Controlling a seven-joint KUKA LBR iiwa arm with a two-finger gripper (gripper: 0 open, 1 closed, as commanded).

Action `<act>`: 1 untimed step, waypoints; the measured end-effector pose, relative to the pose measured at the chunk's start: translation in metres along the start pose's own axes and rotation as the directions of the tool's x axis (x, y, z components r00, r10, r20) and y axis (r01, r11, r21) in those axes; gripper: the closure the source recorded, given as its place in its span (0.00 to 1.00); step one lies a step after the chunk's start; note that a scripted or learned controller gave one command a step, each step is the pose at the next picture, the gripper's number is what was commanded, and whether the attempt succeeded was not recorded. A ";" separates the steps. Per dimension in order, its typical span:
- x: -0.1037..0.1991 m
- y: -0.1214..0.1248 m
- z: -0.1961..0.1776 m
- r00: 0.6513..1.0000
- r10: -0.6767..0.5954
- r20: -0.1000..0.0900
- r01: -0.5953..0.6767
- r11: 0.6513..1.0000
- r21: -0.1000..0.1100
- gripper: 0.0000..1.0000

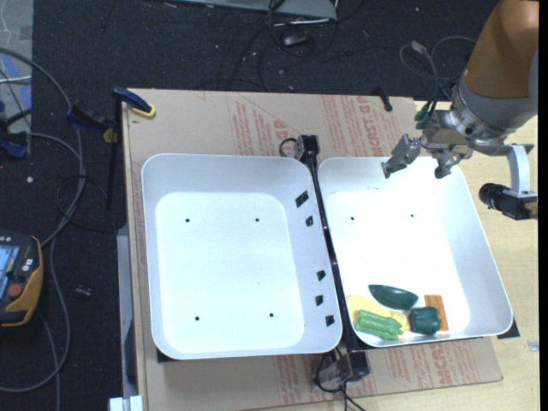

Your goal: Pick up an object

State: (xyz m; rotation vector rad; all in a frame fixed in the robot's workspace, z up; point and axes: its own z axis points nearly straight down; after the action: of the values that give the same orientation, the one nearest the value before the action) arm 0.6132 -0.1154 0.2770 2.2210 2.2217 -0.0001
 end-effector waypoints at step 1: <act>-0.004 -0.080 0.072 1.000 0.003 -0.001 -0.003 1.000 0.008 0.00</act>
State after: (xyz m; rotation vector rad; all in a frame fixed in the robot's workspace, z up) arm 0.5331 -0.1196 0.2050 2.2287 2.2235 -0.0076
